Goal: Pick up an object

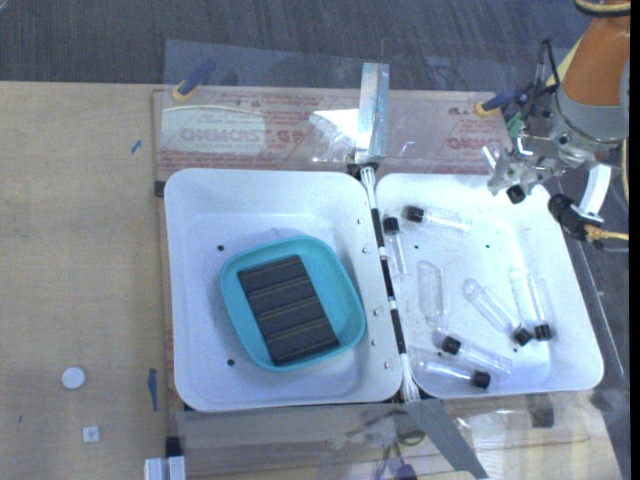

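The left bin (190, 268) holds a teal tray (345, 293) near its centre, tilted, with a dark ribbed block (288, 309) lying inside it. The right bin (570, 353) holds clear plastic tubes with black caps: one (432, 217) at about 11 o'clock, a capless one (430, 290) near the centre, two (500, 313) toward 4 o'clock and two (462, 361) along 6 o'clock. The gripper (515, 180) hangs over that bin's 1 o'clock corner, clear of every tube, and whether it is spread or pressed together cannot be told.
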